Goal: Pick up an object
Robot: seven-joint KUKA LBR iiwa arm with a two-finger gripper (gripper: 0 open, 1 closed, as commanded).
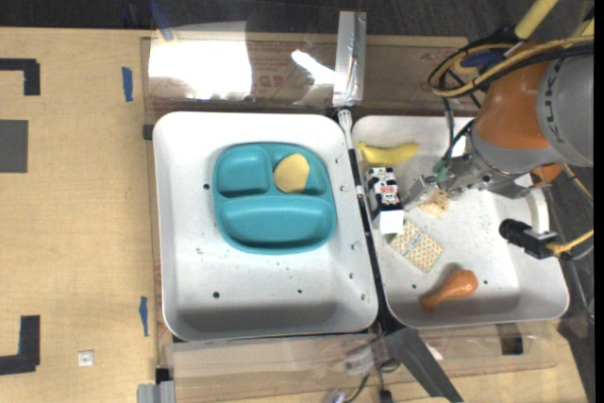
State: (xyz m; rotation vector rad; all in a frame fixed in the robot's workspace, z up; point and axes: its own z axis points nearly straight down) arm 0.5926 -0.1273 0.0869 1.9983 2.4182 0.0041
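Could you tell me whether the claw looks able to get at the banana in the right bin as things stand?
Probably yes: the banana lies uncovered near the right bin's far wall, with nothing on it, and the claw hangs just beside it.

Left white bin (179, 231): teal divided tray (274, 198), centred; yellow rounded item (292, 173) in its far right compartment. Cardboard bench surface (71, 203) to the left, with blue tape marks (127, 83) beside the bin.
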